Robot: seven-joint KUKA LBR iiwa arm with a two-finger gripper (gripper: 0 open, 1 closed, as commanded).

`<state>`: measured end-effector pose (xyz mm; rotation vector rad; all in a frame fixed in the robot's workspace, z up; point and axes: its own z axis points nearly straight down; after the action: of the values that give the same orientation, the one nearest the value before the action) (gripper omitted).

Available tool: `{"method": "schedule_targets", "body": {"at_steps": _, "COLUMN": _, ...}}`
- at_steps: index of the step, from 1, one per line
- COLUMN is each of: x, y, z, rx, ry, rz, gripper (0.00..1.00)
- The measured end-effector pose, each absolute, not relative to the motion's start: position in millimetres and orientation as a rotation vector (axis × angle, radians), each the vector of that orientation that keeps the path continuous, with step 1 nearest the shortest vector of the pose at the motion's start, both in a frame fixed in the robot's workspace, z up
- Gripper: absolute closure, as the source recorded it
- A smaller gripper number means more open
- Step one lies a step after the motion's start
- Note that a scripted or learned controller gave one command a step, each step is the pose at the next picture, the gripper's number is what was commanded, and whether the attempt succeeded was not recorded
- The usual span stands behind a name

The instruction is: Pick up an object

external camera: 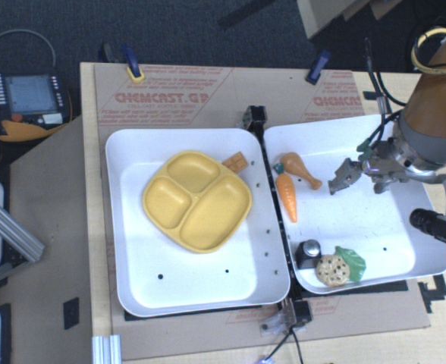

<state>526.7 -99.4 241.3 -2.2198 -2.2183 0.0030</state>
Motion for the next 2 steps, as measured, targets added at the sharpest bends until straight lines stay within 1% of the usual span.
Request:
{"method": "schedule_targets", "body": {"at_steps": 1, "x": 529.7, "y": -97.5, "z": 178.3, "rx": -2.218, "ry": -2.216, "rz": 0.006, "gripper": 0.00}}
{"method": "schedule_targets", "body": {"at_steps": 2, "x": 537.4, "y": -97.0, "z": 119.2, "rx": -2.218, "ry": -2.216, "rz": 0.005, "gripper": 0.00}}
